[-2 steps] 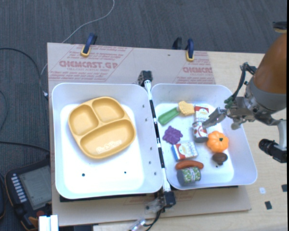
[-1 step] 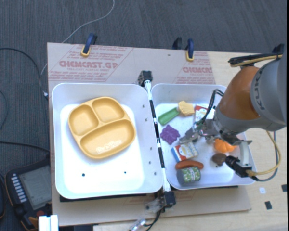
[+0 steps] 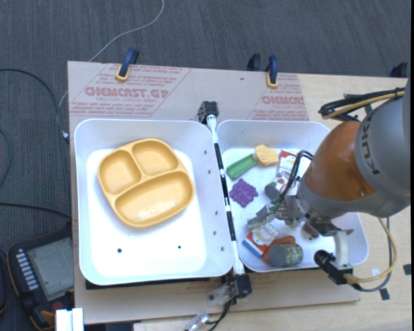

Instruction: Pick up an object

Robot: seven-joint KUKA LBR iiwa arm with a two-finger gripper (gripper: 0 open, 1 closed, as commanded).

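Note:
The right bin (image 3: 228, 185) holds several small objects. Toward the back lie a green piece (image 3: 240, 165), a yellow ridged piece (image 3: 265, 155) and a red and white packet (image 3: 287, 165). A purple piece (image 3: 243, 192) lies near the left wall. At the front are a red, white and blue packet (image 3: 261, 238) and a grey-green round object (image 3: 284, 255) with a red thing (image 3: 283, 241) beside it. My gripper (image 3: 270, 211) hangs low over the middle of this bin, just above the front packet and right of the purple piece. The arm's body hides the bin's right half.
The left bin (image 3: 90, 254) bears a yellow divided plate (image 3: 146, 181). A metal bar (image 3: 221, 178) runs along the wall shared by the bins. Blue and yellow clamps (image 3: 127, 62) (image 3: 271, 73) hold the cardboard at the back. Cables trail at the front right (image 3: 359, 276).

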